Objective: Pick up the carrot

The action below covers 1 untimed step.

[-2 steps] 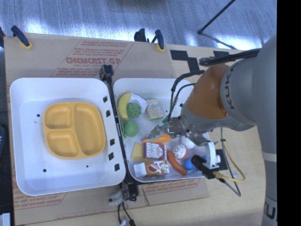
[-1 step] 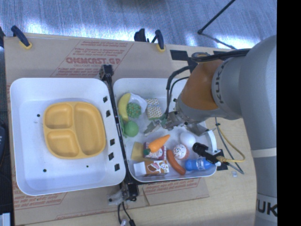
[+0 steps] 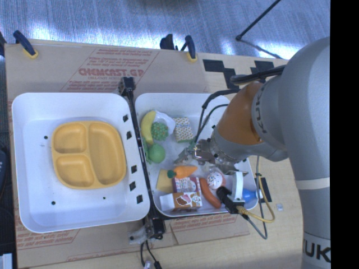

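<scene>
While the arm (image 3: 263, 116) bends low over the carrot (image 3: 185, 171), jaws' state unclear.

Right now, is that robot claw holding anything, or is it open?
Gripper: cannot be told; it sits low in the right bin, just above the carrot.

Red print "CHEMCAST GP" reads on the cardboard sheet (image 3: 112, 69) along the bench's far edge, behind the left bin; the smaller red lines around it are too blurred to read. White letters "UK" show on the arm's base (image 3: 317, 251), cut off at the lower right.
</scene>
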{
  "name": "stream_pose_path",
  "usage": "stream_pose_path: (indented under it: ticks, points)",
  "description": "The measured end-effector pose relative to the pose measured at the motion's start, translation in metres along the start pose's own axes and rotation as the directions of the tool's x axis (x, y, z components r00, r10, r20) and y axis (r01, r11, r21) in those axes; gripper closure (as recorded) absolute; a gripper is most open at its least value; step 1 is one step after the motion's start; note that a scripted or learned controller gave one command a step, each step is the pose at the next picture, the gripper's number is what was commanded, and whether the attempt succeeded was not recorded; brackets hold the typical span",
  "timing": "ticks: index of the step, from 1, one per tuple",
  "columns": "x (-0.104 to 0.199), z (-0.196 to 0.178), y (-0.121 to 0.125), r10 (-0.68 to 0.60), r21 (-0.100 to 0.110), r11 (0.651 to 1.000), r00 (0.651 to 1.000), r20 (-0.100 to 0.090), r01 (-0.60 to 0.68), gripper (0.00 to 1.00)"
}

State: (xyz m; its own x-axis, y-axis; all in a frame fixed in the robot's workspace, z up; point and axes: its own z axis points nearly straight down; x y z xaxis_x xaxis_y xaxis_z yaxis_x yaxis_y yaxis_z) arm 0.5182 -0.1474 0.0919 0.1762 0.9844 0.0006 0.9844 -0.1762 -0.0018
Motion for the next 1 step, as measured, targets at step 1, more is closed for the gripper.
stream_pose_path:
  ticks: [1]
  points:
    - [0.0301, 0.0005, -0.0280, -0.125, 0.000, 0.992, 0.992, -0.001, 0.125, 0.00]
